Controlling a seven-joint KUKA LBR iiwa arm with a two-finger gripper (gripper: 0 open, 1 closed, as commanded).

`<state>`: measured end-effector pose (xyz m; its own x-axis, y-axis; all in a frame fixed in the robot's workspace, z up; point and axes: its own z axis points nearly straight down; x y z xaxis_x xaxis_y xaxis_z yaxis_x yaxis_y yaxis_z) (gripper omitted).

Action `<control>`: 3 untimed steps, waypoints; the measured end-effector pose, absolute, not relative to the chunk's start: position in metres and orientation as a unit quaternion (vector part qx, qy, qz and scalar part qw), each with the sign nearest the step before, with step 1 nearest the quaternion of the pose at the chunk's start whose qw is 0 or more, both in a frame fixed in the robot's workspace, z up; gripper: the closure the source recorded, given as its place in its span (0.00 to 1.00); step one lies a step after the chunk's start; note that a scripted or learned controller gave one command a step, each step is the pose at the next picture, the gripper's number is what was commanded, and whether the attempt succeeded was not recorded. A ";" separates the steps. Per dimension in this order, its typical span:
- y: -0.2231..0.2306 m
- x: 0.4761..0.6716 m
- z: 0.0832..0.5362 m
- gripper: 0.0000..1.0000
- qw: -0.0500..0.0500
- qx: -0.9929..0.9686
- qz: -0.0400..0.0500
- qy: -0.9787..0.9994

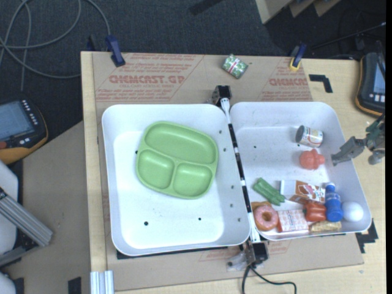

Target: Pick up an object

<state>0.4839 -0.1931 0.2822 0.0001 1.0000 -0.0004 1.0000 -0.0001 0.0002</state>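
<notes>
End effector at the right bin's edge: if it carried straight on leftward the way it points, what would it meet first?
Probably the red toy, lying just left of the end effector in the right bin. Height is unclear from above, so it might pass over.

- Even, fairly bright overhead light falls on the bench; both white bins (122,164) read clean with no blown-out patches.
- Shadows are soft and short: a faint grey one hugs the green divided plate (177,159), left of the gripper (355,149).
- The dark floor above the bench is dim and loses detail.
- The picture is mildly soft and grainy overall; small packages below the fingers smear together and their print is unreadable.
- The gripper itself looks blurred at the right edge.
</notes>
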 end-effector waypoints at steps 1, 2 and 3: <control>-0.203 0.537 0.114 0.00 -0.001 0.707 0.000 0.707; -0.207 0.587 0.084 0.00 0.001 0.707 0.000 0.707; -0.207 0.588 0.095 1.00 0.002 0.707 0.001 0.708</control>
<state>0.5880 -0.2068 0.0949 -0.0017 1.0000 -0.0026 1.0000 0.0017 0.0040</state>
